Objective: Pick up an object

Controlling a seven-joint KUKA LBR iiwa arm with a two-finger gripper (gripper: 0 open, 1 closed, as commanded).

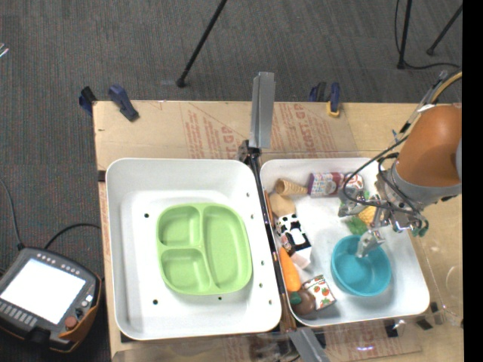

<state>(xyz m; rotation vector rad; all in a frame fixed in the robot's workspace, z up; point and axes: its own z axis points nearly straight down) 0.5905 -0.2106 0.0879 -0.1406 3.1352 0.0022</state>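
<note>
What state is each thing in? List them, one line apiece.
green divided plate: flat in the left bin, right way up, nothing in its compartments
blue bowl: upright in the right bin, beneath the hand
hand: hovering over the bowl's rim
ice cream cone: lying on its side
carrot: lying flat along the bin's left wall

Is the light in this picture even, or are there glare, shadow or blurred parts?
Camera view: light is soft and even; the left bin shows no harsh glare, the green plate is sharp. Only a faint shadow lies inside the blue bowl under the gripper, whose outline is slightly blurred.
</note>
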